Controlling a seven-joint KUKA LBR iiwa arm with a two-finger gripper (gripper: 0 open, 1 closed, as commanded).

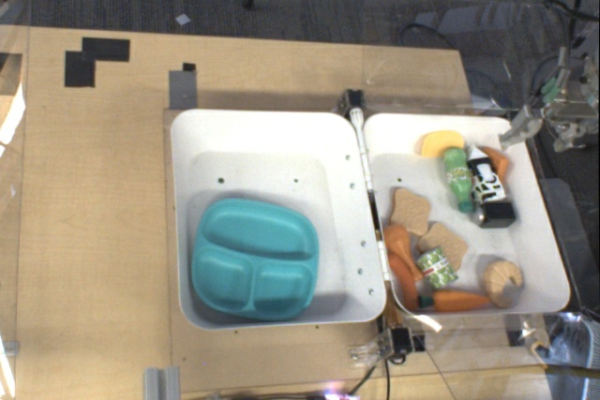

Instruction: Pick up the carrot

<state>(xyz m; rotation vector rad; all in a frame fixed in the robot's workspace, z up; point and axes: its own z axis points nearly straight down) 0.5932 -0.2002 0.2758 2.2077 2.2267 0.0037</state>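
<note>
An orange carrot (461, 301) with a green stub at its left end lies along the front wall of the right bin (548, 229). A second long orange piece (401, 263) lies beside it at the bin's front left, partly under a small green can (437, 269). Another orange item (502, 166) peeks out behind a black-and-white bottle (487, 187) at the back. The arm's end, with the gripper (562, 112), hangs past the right bin's back right corner, well away from the carrot.
The right bin also holds a yellow fruit (441, 143), a green bottle (458, 178), two brown bread slices (410, 209), and a tan roll (502, 277). A teal divided plate (255, 258) sits in the left bin (253, 140). Cables run at the right edge.
</note>
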